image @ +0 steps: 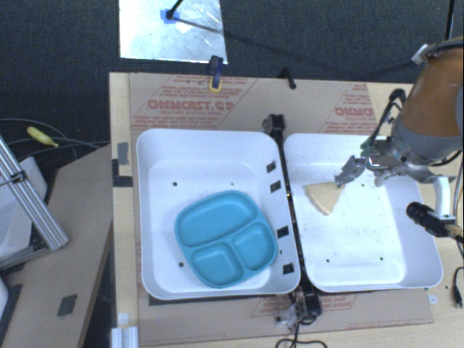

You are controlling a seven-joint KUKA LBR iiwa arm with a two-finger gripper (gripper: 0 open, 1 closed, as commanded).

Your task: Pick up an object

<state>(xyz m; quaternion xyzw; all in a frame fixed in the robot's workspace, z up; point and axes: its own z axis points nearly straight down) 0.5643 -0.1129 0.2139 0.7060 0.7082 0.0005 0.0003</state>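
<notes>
A tan wedge-shaped piece (pixel 322 196) lies flat in the right bin (pixel 377 267), close to its left wall. My gripper (pixel 348 174) hangs just above and to the right of the wedge, pointing down-left toward it, and nothing shows in its grasp. A blue divided plate (pixel 226 236) with three compartments rests in the left bin (pixel 188 158), toward its front.
The two bins meet at a black-clipped divider (pixel 283 194). They stand on a cardboard sheet (pixel 188 104) on the bench. The arm's orange band (pixel 435 93) and a black fitting (pixel 428 220) overhang the right bin's right side. A metal frame (pixel 29 209) stands at far left.
</notes>
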